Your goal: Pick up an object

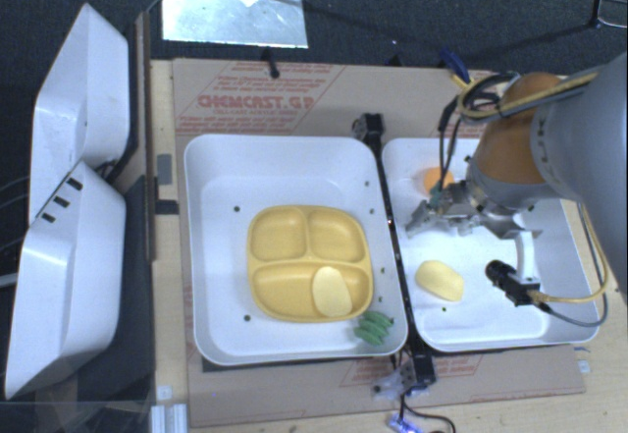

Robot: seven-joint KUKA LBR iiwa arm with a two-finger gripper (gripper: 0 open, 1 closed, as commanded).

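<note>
— Where is the pincer (430, 217) hanging?

— Over the right bin (491, 338), near its left wall; whether it is spread or pressed together, I cannot tell.

— And the nearest thing?

— The pale yellow piece (440, 280) is lying just below it in the view, towards the near edge, its long axis running left to right.
</note>
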